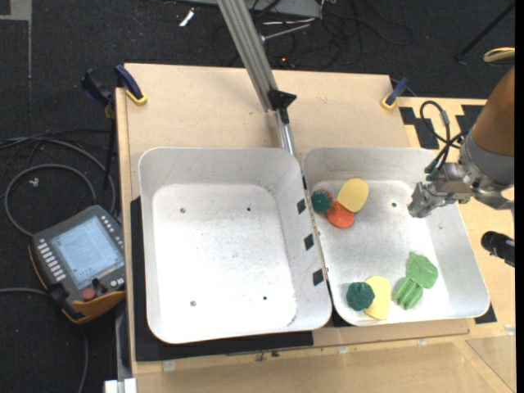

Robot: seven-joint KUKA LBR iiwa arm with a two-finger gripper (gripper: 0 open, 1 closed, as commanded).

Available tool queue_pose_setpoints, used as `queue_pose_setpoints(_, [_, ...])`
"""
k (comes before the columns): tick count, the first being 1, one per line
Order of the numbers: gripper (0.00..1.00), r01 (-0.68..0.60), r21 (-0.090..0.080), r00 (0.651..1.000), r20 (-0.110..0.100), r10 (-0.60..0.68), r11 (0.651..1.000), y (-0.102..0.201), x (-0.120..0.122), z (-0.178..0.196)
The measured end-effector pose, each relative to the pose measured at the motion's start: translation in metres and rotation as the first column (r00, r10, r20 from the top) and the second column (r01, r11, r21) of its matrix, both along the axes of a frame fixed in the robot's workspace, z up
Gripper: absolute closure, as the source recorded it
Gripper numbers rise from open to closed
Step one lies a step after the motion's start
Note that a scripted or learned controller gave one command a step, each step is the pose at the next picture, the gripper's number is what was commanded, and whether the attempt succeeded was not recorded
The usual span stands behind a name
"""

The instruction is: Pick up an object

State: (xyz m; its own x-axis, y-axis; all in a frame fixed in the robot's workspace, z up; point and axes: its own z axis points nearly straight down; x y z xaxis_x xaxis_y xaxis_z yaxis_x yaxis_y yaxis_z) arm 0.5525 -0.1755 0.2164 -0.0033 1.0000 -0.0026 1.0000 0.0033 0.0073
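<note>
Over the right bin: we see the gripper (419, 205) above the right bin (458, 244), near its far right wall.
Claw state: we cannot tell.
Objects: yellow piece (354, 193), red piece (341, 216), dark green piece (320, 201) together at the bin's left; green pieces (416, 278) at the near edge.
Left bin (164, 170): white.

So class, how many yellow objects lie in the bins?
2. Both are in the right bin: one yellow object at its far left beside an orange-red piece, another near the front edge, touching a dark green piece. Others may be hidden.
</note>
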Motion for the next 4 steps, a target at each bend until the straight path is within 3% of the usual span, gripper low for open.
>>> queue_pose_setpoints(1, [1.0,-0.001,0.0,1.0,0.0,0.001,1.0,-0.004,0.011,0.056])
queue_pose_setpoints(2, [1.0,-0.004,0.003,1.0,-0.009,0.004,1.0,0.043,0.011,0.045])
queue_pose_setpoints(4, [1.0,-0.004,0.004,1.0,-0.011,0.004,1.0,0.137,-0.016,0.021])
